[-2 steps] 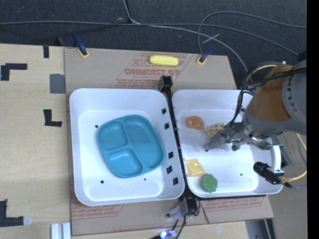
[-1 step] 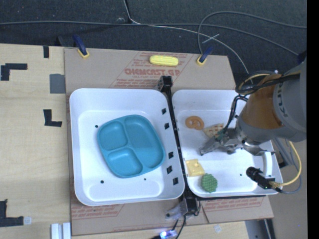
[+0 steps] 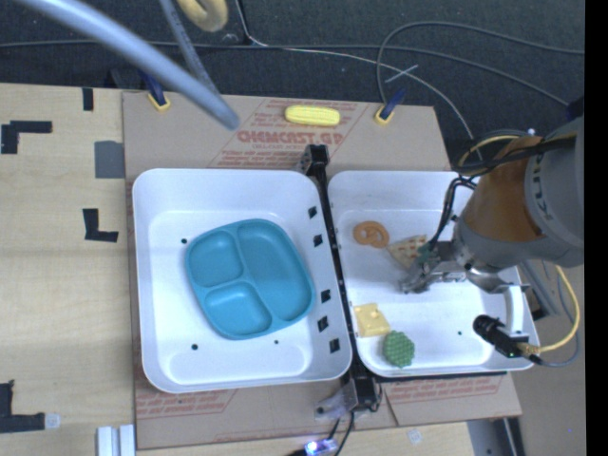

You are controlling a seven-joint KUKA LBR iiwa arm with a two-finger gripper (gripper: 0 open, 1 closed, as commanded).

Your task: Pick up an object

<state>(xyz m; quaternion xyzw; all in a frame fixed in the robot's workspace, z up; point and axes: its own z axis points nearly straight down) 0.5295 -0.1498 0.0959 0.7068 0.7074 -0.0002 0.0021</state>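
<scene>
Camera view, right of centre: my fingers (image 3: 415, 283) sit low in the right bin (image 3: 429, 190), just beside a tan piece (image 3: 409, 248). Whether they are apart or together, I cannot tell. Step: approach. Next move requires centring over the piece, then closing.

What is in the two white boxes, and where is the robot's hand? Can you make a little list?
left bin: a blue plate with three sections
right bin: brown pretzel, tan piece, yellow block, green bumpy ball
gripper: low in the right bin, beside the tan piece
behind the bins: a yellow corn cob on the cardboard
held: nothing seen between the fingers
</scene>
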